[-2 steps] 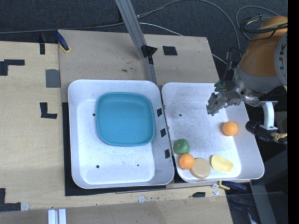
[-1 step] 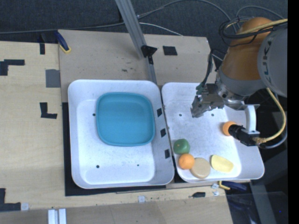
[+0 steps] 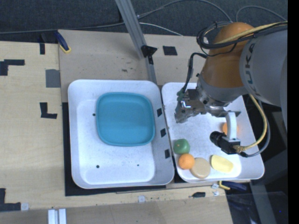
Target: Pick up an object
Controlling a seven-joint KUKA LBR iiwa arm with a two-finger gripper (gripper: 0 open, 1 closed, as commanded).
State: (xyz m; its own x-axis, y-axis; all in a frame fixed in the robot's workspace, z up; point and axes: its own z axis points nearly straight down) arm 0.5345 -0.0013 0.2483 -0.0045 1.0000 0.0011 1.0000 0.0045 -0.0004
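Bench with two white bins: gripper [image 3: 183, 112] hung over the right bin [image 3: 201, 134], finger state cannot be told, green ball [image 3: 181, 146] unlifted, nothing picked yet.

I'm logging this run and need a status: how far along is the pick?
Done: the gripper is over the right bin, above its upper left part. In hand: nothing visible between its fingers. Left: the whole pick. The green ball, orange ball, tan round piece and yellow piece all lie on the bin floor near its front edge. The blue plate sits in the left bin.
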